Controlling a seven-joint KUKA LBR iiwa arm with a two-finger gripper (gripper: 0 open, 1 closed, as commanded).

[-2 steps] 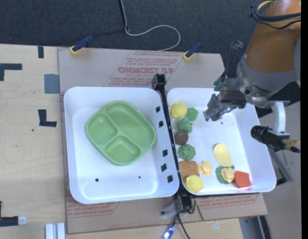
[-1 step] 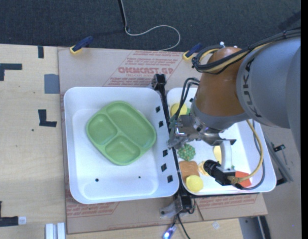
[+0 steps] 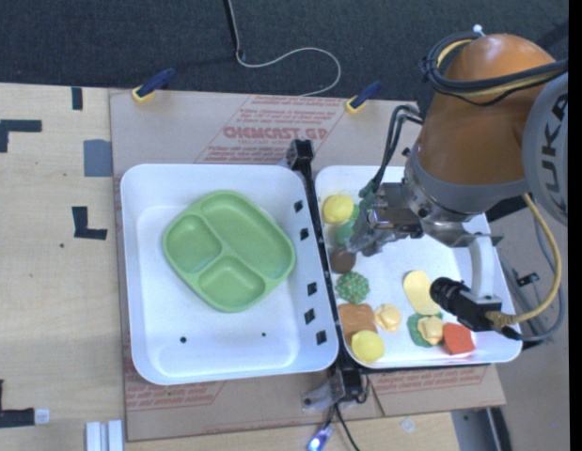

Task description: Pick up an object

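Above the left part of the right bin [image 3: 479, 357] hangs my gripper [image 3: 364, 233], just right of a yellow ball [image 3: 338, 208] and above a small brown piece [image 3: 343, 259]. Below them lie a green bumpy piece [image 3: 353, 286], an orange-brown block [image 3: 356, 318] and a yellow lemon-like piece [image 3: 368, 347]. Further right lie a pale yellow piece [image 3: 420, 291], a small yellow one [image 3: 388, 318], a green-and-yellow one [image 3: 427, 329] and a red-orange block [image 3: 459, 339]. The arm's bulk hides the bin's upper right.
The left bin [image 3: 140, 280] holds a green divided plate [image 3: 229, 249]. A black divider [image 3: 314, 242] runs between the bins. A black cable fitting [image 3: 460, 301] hangs over the right bin's toys. Cardboard lies under both bins.
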